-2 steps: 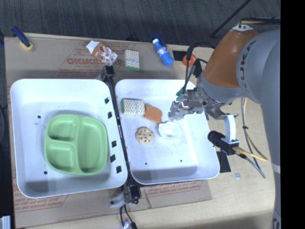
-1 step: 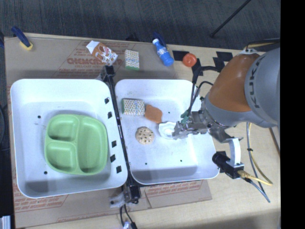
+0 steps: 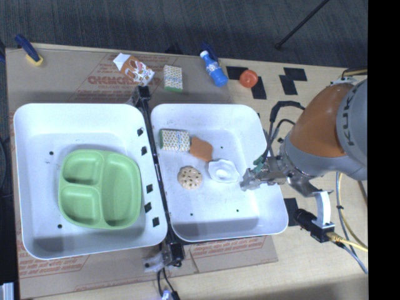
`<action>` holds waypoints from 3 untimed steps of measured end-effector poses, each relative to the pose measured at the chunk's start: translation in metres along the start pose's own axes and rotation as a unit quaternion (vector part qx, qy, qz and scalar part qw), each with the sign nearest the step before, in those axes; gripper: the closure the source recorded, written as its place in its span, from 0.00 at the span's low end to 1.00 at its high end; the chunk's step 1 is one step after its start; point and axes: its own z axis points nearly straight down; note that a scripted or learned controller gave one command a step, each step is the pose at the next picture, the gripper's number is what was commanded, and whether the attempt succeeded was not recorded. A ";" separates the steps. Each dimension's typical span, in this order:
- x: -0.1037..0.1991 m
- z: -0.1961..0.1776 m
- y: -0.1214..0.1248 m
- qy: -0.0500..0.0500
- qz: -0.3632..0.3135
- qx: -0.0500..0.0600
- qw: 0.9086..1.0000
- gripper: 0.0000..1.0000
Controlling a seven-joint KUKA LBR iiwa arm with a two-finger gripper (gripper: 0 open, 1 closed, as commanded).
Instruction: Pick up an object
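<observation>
The right bin holds a patterned green-and-white block, an orange-brown piece, a round speckled cookie and a small white object. My gripper hangs low over the bin's right side, just right of the white object. The wrist hides its fingertips, and nothing shows between them. The grey arm with its orange band comes in from the right.
The left bin holds a green divided plate. Behind the bins on the cardboard lie a snack wrapper, a small green box, a blue bottle and an orange cap. A blue-and-yellow item sits at far left.
</observation>
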 end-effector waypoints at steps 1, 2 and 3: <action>-0.006 -0.029 0.000 0.000 0.000 -0.002 1.000 1.00; -0.024 -0.017 -0.001 0.001 0.000 0.000 1.000 1.00; -0.025 -0.031 0.000 0.000 0.000 -0.002 1.000 1.00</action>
